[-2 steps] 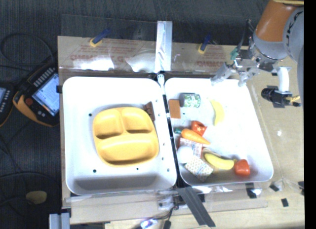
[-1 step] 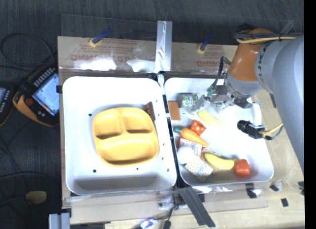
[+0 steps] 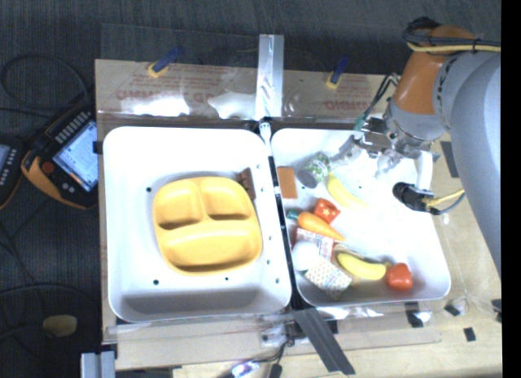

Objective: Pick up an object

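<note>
The right bin [image 3: 423,238] holds several small items. A pale yellow banana [image 3: 343,191] lies near the middle, with a second banana [image 3: 361,267] toward the front. Between them are an orange carrot [image 3: 317,224] and a small red piece [image 3: 326,208]. A red pepper [image 3: 399,277] lies at the front right, a brown block [image 3: 286,182] against the left wall, and a grey-green bottle [image 3: 316,169] at the back. A patterned wrapped item [image 3: 324,274] sits at the front left. My gripper [image 3: 389,150] hangs over the bin's back right part, to the right of the bottle.
The left bin [image 3: 122,230] holds a yellow divided plate [image 3: 207,223]. A metal divider [image 3: 270,75] runs up between the bins at the back. A handheld pendant [image 3: 69,160] with cables lies off the bench at the left. The grey arm [image 3: 476,140] covers the right side.
</note>
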You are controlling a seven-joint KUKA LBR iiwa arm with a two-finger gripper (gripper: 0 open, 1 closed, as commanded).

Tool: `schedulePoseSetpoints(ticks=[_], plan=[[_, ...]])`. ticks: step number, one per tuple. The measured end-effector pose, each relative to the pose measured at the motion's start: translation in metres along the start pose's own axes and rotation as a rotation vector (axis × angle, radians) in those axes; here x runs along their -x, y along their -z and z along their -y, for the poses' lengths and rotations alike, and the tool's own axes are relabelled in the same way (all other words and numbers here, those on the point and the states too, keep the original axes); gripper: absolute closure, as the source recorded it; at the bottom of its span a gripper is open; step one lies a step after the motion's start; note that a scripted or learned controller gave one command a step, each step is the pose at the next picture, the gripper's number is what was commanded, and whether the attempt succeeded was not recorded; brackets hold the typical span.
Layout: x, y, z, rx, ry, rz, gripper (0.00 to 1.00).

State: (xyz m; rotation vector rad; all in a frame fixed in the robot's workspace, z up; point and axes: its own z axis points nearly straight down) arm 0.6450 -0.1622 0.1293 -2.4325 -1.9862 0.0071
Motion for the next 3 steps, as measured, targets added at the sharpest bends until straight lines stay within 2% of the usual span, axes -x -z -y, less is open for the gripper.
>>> schedulePoseSetpoints(ticks=[1,2,3], plan=[[-0.020,-0.041,0.023,0.011,0.187,0.004,0.00],[-0.021,-0.031,0.022,0.014,0.187,0.001,1.00],[-0.114,0.053,0.017,0.001,0.232,-0.002,1.00]])
